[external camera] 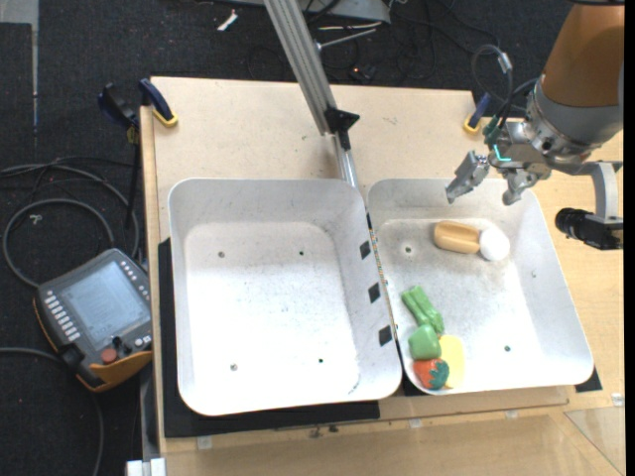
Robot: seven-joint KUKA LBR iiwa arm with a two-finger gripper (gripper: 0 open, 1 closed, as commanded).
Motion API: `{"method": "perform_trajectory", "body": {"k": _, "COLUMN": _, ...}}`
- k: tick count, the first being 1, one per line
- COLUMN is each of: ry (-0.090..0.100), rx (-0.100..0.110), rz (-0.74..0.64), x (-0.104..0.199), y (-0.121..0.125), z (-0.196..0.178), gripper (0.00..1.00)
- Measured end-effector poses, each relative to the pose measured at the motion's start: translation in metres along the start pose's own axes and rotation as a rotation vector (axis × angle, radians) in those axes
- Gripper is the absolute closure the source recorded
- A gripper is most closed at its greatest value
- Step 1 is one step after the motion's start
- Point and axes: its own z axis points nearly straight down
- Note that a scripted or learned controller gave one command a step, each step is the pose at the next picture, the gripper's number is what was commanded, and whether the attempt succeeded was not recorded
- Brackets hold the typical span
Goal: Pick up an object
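1. Gripper [489, 179] hangs over the far edge of the right bin [556, 296], fingers spread apart with nothing between them.
2. Candidates all lie in that bin: a tan roll [456, 236] with a white ball [493, 245] touching its right end, near the far wall; a green piece [424, 307] toward the left wall; and at the near left corner a green block [424, 342], a yellow piece [451, 350] and a red-orange toy [433, 373] bunched together.
3. The left bin [198, 296] holds no object, so the pick must come from the right.
4. The roll looks the best target: it is nearest the gripper, just below it, and has a long even body.
5. To grasp it well, I would centre the open fingers over the roll's middle, set across its short width, so they close on its sides and not its ends.
6. Keep clear of the ball: a finger landing on it would likely knock it away and nudge the roll askew.
7. Descend straight and low enough to reach past the widest part; a shallow close on a rounded top tends to squeeze the thing out.
8. Mind the far wall: it slopes close behind the roll and could catch a finger.
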Motion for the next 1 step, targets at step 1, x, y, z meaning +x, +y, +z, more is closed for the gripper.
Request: {"method": "perform_trajectory", "body": {"k": 1, "ry": -0.001, "rx": -0.004, "rz": 0.0, "x": -0.0001, "y": 0.0006, "z": -0.0022, "gripper": 0.0}}
